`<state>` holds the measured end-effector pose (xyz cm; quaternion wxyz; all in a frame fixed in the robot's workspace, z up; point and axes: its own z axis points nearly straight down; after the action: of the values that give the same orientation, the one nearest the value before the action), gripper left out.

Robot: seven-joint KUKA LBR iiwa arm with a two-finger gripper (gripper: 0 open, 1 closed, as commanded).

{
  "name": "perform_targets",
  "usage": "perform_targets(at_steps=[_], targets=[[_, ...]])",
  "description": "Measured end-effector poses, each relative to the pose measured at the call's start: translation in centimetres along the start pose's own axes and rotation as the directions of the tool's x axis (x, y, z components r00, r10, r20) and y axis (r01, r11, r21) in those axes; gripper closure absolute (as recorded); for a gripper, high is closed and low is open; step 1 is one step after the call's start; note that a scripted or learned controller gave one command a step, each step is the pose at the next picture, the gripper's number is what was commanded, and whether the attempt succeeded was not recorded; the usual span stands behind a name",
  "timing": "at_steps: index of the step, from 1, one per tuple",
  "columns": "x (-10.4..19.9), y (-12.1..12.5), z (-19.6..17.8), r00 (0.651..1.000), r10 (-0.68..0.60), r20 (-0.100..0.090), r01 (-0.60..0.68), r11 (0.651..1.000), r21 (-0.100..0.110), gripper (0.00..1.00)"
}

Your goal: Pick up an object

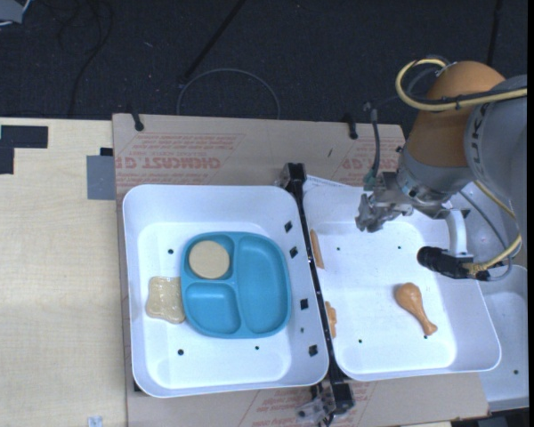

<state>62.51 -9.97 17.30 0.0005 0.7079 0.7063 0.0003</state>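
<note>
The counter [44,265] carried two white bins side by side. The left bin [151,363] had a blue divided plate [249,283] in it, with a round tan cookie-looking piece [208,259] sitting in its upper-left compartment, and a pale bread-like piece [165,299] touching the plate's left edge. The right bin [374,345] held a toy chicken drumstick [415,307] toward its right side. The arm [454,132] came in from the right, and its gripper [371,216] hung over the right bin's upper edge, well apart from the drumstick. Honestly couldn't tell whether it was open or closed.
</note>
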Motion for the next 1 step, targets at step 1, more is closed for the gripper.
perform_targets(at_steps=[1], targets=[[-0.16,0.04,-3.05,1.000,-0.001,0.000,0.001,1.000,0.000,1.00]])
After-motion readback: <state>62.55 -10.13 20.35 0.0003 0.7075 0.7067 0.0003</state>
